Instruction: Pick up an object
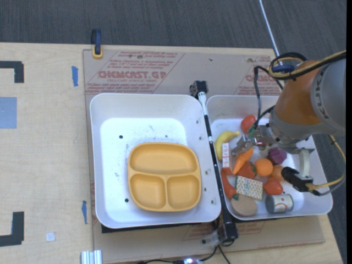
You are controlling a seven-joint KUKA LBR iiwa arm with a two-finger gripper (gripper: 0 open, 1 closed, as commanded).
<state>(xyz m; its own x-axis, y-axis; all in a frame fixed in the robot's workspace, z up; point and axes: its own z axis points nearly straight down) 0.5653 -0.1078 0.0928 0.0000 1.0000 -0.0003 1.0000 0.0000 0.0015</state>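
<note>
Looming largest, the grey arm [322, 100] with its orange band reaches in from the right over the right bin [324, 202]. Its claw [246, 143] is down among the toy food at the bin's left side, just beside a banana [224, 140] and right above an orange carrot-like piece [242, 161]. The metal tips look close together, but clutter hides whether they are parted or pinched on anything, so I cannot tell.

That bin is crowded: a round orange fruit [264, 166], a purple piece [278, 155], a red item [248, 122] near the claw, a small can [279, 203], a printed card [249, 187] and a tan disc [244, 206] lie touching or near one another. The left bin [104, 147] holds a yellow divided tray [164, 176].

As for progress, nothing appears lifted off the pile. My reading is that the grasp itself is under way at best; closing firmly on one piece and raising it remain to be done.
</note>
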